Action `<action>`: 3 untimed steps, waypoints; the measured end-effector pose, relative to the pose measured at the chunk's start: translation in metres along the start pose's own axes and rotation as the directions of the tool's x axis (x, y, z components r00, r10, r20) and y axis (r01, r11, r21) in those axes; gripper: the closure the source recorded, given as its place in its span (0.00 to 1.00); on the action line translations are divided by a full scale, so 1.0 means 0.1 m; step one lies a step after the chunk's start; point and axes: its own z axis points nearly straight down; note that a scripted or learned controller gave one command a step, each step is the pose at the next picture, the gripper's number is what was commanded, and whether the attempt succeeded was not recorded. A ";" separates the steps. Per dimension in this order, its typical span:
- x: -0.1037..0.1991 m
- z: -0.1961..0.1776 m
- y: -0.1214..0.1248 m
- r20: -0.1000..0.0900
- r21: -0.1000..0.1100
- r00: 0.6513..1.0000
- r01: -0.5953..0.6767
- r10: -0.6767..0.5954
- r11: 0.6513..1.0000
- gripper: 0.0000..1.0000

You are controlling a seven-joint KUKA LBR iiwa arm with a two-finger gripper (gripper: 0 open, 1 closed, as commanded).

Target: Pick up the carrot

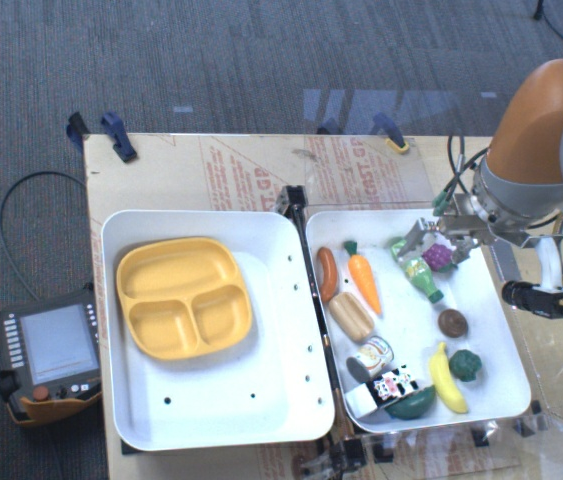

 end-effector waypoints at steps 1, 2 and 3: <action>0.33 1.42 0.01 0.001 -0.002 0.987 -0.159 0.159 0.987 0.00; 0.32 1.38 0.00 -0.002 0.009 0.986 -0.166 0.166 0.986 1.00; 0.92 0.43 -0.30 0.000 0.001 0.861 -0.509 0.509 0.861 1.00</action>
